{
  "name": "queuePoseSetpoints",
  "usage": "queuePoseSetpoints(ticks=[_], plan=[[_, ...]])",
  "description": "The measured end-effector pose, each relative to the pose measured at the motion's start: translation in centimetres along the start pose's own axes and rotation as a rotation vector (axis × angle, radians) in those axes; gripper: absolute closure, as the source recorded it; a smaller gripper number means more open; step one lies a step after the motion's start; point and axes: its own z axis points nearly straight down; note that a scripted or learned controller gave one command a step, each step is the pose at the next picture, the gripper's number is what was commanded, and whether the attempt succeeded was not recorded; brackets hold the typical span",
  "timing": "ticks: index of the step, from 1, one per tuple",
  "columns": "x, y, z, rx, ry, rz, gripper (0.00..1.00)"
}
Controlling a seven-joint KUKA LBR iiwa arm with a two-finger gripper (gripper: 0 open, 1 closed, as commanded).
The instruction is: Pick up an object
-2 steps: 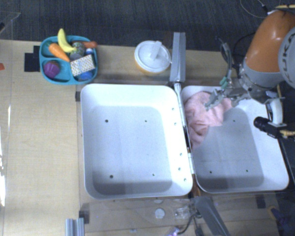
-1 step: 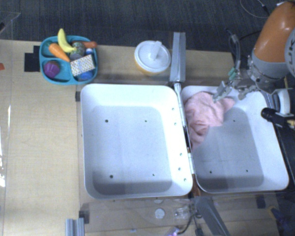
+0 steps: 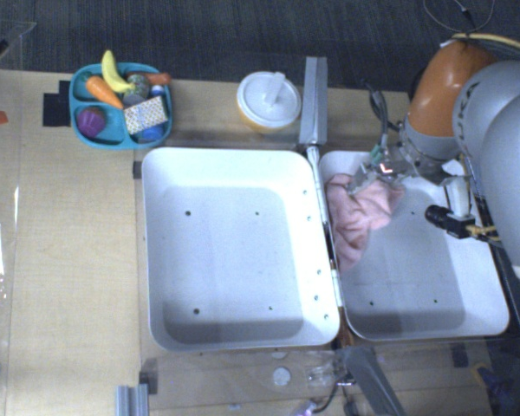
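A crumpled pink cloth lies in the right bin, against its left wall near the far corner. My gripper hangs at the cloth's upper right edge, close to the bin's far rim, under the grey arm with its orange band. The metal fingers sit right at the fabric, and a fold of pink cloth rises toward them.
The left bin sits beside the right one, with a metal divider behind their shared edge. A white lidded cup stands behind the left bin. A blue tray of toy food rests at the far left.
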Motion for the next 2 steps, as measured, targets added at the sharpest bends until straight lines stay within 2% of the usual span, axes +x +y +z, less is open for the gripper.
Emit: queuePoseSetpoints(ticks=[1, 2], plan=[[1.4, -0.1, 0.6, -0.004, -0.006, -0.106, 0.0], [1.6, 0.3, -0.7, -0.014, -0.005, -0.111, 1.0]])
